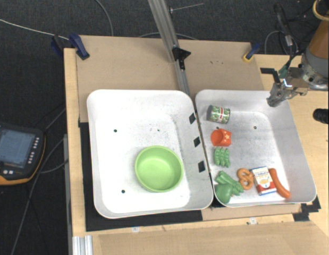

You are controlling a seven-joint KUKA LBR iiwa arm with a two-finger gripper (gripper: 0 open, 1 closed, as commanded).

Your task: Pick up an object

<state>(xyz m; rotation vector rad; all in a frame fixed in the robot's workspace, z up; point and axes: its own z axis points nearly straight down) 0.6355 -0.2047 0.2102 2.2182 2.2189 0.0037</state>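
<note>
The gripper (276, 99) hovers at the right-hand shallow white plastic bin's (292, 142) far right rim — clear of the small toys clustered left; whether its jaws are spread cannot be told.

Teach pendant (15, 152) left of bench (132, 62)

A thick, rounded arm (319, 52) of pale grey-tan casing shows at the right, with a yellowish ring at its top end. Its wrist widens into a grey metal collar. Below that sits a small, dull grey metal two-finger gripper (276, 99), blocky and angular, with thin black cables trailing beside it.
</note>
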